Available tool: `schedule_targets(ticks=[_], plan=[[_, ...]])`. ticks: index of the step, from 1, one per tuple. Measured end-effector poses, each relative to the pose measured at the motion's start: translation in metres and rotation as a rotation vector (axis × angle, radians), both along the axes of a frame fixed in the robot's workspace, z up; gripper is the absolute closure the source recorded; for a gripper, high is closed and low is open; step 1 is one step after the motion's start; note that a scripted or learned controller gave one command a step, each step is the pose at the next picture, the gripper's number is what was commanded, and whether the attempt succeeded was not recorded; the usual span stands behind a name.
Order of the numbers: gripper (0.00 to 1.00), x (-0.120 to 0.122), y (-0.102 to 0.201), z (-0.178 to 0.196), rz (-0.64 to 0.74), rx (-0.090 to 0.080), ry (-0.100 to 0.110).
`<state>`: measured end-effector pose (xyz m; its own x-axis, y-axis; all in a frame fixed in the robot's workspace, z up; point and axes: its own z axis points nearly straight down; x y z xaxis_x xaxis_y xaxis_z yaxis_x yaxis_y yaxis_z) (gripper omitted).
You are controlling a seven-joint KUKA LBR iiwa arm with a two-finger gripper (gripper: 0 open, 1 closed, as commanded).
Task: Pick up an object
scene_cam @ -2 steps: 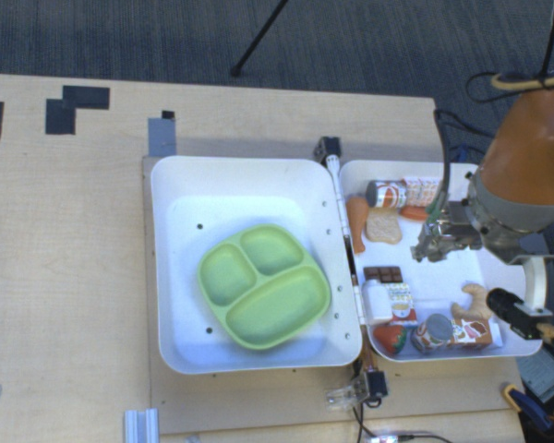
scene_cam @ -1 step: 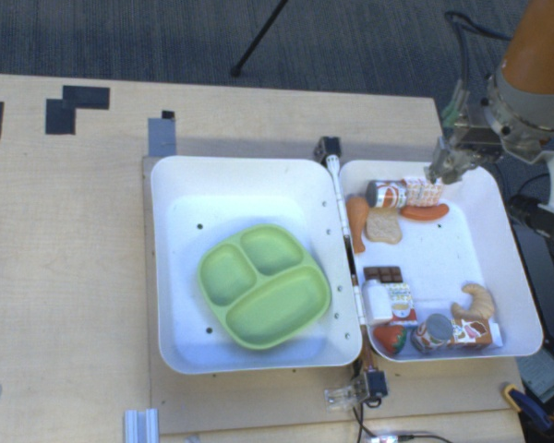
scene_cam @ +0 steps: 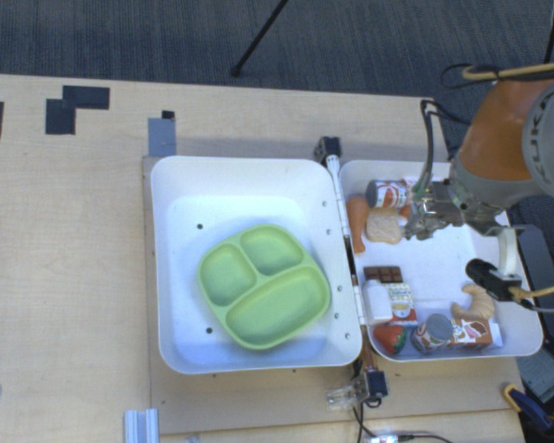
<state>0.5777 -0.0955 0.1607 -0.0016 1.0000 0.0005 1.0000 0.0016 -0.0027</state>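
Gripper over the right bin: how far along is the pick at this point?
Done: the arm has reached into the right bin, and the gripper sits low beside the bread slice and orange carrot. In hand: nothing visibly between the fingers. Left: grasping and lifting an object; the can, chocolate piece and other toys lie in the bin, and the green divided plate rests in the left bin.

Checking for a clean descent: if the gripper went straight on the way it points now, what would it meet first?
Likely the bread slice, just left of the gripper, beside the orange carrot-like piece. Depth is unclear from this slanted view, so it could instead meet the right bin's floor.
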Motion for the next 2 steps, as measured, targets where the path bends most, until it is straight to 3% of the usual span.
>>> schedule_targets(ticks=[1, 2], plan=[[1.00, 0.005, -0.005, 0.182, 0.004, -0.002, -0.010], [1.00, -0.079, 0.046, 0.099, 0.003, 0.000, -0.003]])
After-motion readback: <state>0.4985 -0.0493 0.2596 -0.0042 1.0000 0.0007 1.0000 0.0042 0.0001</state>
